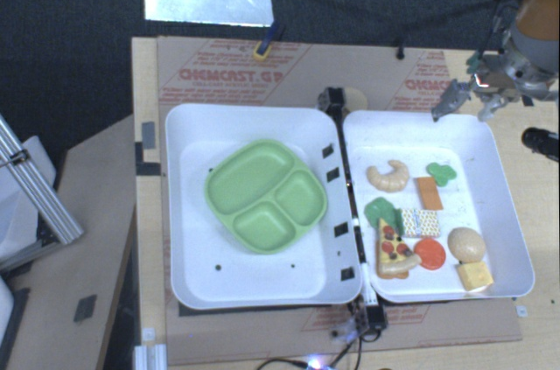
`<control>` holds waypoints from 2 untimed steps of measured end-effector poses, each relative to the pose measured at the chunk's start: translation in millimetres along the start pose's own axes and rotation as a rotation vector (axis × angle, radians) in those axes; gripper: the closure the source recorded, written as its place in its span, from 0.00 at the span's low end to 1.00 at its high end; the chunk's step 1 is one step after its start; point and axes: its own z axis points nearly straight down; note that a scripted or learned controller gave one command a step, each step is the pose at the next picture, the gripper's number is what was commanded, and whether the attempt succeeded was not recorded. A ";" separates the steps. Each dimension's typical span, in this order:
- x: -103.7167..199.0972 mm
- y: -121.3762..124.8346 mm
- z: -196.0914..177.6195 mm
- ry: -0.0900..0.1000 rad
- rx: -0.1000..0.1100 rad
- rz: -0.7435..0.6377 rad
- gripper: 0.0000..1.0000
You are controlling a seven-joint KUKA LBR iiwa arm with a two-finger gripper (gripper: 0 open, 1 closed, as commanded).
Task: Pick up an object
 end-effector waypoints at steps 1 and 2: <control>0.4 1.8 -8.2 -0.002 -0.012 -0.002 0.00; -9.3 4.1 38.2 -0.003 -0.013 -0.001 0.00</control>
